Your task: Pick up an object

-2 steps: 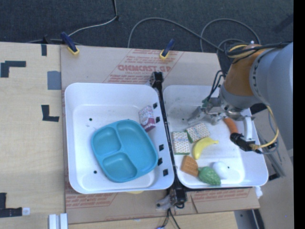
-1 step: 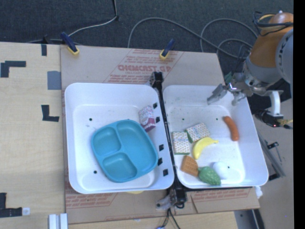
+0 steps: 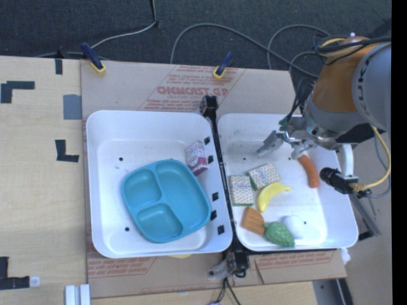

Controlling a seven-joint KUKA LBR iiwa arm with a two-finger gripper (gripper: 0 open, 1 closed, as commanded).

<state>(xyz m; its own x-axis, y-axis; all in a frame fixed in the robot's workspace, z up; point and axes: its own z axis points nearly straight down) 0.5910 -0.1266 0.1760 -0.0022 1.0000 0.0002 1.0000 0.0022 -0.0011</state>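
While the arm reaches over the right bin (image 3: 331,230), the scene reads as follows, every place given from the banana (image 3: 269,194):
End effector (image 3: 284,142): above the banana, fingers spread apart, nothing between them.
Orange carrot (image 3: 309,170): up and right.
Two patterned squares (image 3: 252,182): just left, the nearer one touching.
Orange wedge (image 3: 252,220): below-left.
Green piece (image 3: 278,234): below.
Blue tray (image 3: 165,199): far left, in the left bin (image 3: 102,170).
Small can (image 3: 197,157): up-left, by the tray.

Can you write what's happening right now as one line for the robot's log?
task: pick up an object | gripper: open, holding nothing, above right bin | nearest: orange carrot | left bin: blue tray, small carton
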